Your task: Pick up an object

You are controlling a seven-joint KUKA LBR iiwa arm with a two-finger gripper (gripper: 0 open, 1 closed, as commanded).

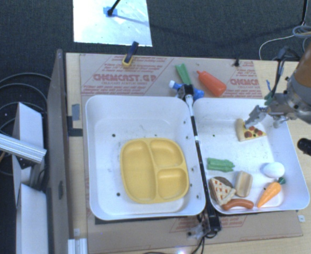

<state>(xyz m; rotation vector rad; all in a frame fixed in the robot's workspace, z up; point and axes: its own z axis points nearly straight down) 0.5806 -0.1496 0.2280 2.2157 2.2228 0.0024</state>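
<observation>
Two shallow white bins sit side by side on a bench: the left bin (100, 142) carries a yellow divided tray (154, 169); the right bin (293, 157) carries the toy food; the grey KUKA arm (310, 75) reaches in from the right, its gripper (263, 116) poised over the right bin's upper half with fingers spread apart and nothing between them. The likeliest target, a toy pizza slice (249, 131), lies just beneath and beside the fingertips, apart from the rest; the step in hand looks like the final approach, and the next move would call for a straight descent to straddle the slice, then a close. There is open floor around that slice on all sides, the bin's far wall being the nearest edge; lower down the room tightens, where a second pizza wedge (220, 190), a bread piece (243, 183), a sausage (237, 205), a carrot (268, 194), an egg (273, 169) and a green bean pod (220, 164) crowd the near corner.
</observation>
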